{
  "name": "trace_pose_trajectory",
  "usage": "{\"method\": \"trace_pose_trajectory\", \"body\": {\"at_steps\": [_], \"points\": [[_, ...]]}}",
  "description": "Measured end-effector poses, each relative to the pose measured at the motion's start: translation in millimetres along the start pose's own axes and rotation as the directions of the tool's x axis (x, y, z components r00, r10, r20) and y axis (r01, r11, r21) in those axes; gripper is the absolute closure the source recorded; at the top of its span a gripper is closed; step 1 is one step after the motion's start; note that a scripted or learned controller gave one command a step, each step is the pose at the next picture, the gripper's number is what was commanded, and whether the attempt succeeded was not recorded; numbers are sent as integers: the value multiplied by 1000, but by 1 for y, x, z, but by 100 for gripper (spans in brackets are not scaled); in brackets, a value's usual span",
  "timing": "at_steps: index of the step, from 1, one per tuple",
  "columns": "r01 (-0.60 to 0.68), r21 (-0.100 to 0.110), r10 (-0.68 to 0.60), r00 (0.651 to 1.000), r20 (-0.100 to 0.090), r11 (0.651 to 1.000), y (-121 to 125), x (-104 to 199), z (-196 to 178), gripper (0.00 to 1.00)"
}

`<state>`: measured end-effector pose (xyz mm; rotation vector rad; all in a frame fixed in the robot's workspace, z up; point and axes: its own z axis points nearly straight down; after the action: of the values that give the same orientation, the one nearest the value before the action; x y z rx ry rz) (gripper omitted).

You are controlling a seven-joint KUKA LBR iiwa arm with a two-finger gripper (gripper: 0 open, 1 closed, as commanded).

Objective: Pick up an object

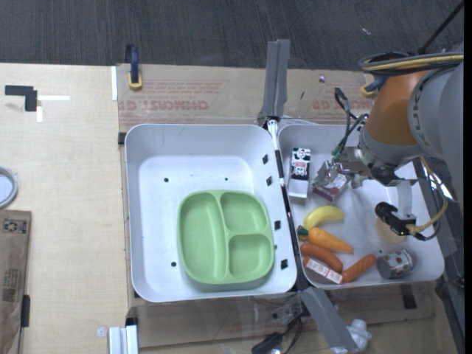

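Apparently closing fingers [330,177] around a small maroon packet [330,189] in the right bin [431,270], just above the banana [323,215]; grip hard to confirm, packet partly hiding under the gripper, arm [413,109] covering the bin's far corner.

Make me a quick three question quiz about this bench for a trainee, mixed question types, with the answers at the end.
1. True or false: the green divided plate lies in the left bin.
2. Which item lies closest to the banana? A) carrot B) blue-handled clamp C) roll of tape
3. Fill in: the small milk carton leans against the right bin's ____ wall.

Key: 1 true. 2 A. 3 left, the wall it shares with the other bin.
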<state>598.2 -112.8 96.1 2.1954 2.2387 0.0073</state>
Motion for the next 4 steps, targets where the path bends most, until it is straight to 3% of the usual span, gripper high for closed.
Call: {"method": "trace_pose_trajectory", "body": {"at_steps": [1, 2, 3, 4], "points": [[93, 9, -93, 996, -2, 996, -39, -39, 4, 0], [329, 6, -329, 944, -1, 944, 40, -10, 4, 0], [231, 8, -231, 973, -3, 973, -1, -15, -10, 0], [213, 7, -213, 977, -1, 977, 45, -16, 4, 0]]}}
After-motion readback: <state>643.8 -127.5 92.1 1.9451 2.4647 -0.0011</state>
